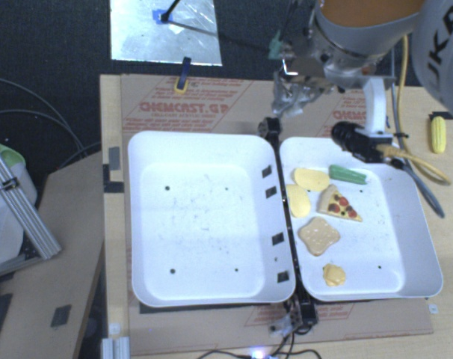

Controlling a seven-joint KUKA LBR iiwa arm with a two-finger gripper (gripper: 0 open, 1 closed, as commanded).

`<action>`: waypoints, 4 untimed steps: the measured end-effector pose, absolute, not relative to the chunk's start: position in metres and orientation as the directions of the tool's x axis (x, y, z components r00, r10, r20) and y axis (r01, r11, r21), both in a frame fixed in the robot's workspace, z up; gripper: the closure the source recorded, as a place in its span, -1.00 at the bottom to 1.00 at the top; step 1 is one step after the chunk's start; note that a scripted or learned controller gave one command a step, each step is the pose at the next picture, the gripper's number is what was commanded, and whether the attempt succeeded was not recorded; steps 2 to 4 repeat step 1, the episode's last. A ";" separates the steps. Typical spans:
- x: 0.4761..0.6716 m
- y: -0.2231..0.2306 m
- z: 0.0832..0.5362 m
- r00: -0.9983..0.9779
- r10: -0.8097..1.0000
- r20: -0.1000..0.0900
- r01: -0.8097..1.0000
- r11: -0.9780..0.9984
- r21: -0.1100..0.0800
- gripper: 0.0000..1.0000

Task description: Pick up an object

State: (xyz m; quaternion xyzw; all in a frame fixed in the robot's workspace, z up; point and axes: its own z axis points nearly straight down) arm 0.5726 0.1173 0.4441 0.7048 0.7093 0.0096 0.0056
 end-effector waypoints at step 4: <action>0.598 0.166 0.338 -0.007 1.000 0.000 1.000 0.007 -0.007 1.00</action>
